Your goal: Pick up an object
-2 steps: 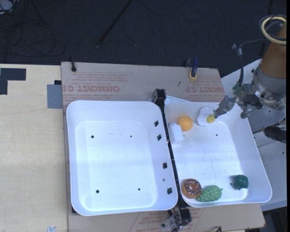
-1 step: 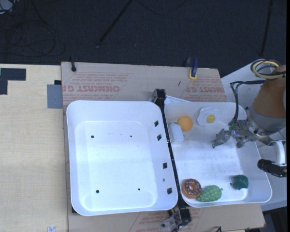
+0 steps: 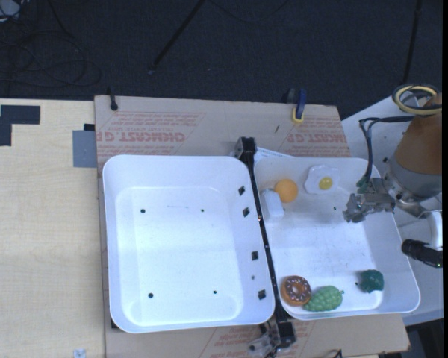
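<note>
The objects for picking all lie in the right bin (image 3: 392, 233), and none of them is between the fingers of the pincer (image 3: 356, 209). Closest to the pincer is the fried egg (image 3: 322, 179), a little up and to its left near the bin's far wall. Further left sits the orange ball (image 3: 287, 191), touching a small white bottle-like object (image 3: 272, 204) that lies against the divider side. Well below the pincer, along the near wall, is a dark green toy (image 3: 371, 280); left of that a bunch of green grapes (image 3: 324, 299) rests against a chocolate doughnut (image 3: 296, 290).

The pincer hangs over the right edge of the bin floor, its dark fingers pointing left and down; whether they are released or clenched cannot be told. Behind it the arm's orange band (image 3: 422, 144) shows at the right.

The left bin (image 3: 116, 200) lies far left of the pincer.
</note>
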You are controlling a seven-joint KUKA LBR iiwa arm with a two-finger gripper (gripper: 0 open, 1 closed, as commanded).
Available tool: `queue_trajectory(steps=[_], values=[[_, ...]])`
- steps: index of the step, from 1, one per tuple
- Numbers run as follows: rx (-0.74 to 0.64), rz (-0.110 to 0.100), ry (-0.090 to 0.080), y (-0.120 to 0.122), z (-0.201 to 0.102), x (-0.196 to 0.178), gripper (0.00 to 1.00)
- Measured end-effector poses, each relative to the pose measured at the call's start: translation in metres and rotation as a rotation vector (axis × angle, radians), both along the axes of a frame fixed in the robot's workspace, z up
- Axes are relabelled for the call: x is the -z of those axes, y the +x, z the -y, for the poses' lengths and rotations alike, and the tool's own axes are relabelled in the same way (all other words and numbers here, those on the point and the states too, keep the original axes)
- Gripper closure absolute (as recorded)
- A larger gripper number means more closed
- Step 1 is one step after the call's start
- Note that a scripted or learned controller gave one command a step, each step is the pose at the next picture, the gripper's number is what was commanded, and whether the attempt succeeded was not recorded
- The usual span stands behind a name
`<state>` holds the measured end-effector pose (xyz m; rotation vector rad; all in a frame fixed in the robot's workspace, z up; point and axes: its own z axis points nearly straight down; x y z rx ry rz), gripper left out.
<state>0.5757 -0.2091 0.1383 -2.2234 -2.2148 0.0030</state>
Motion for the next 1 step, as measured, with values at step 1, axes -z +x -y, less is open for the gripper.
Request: queue_trajectory(steps=[1], values=[[0.001,0.0,0.0,-0.0002,0.0001,0.0005,0.0]])
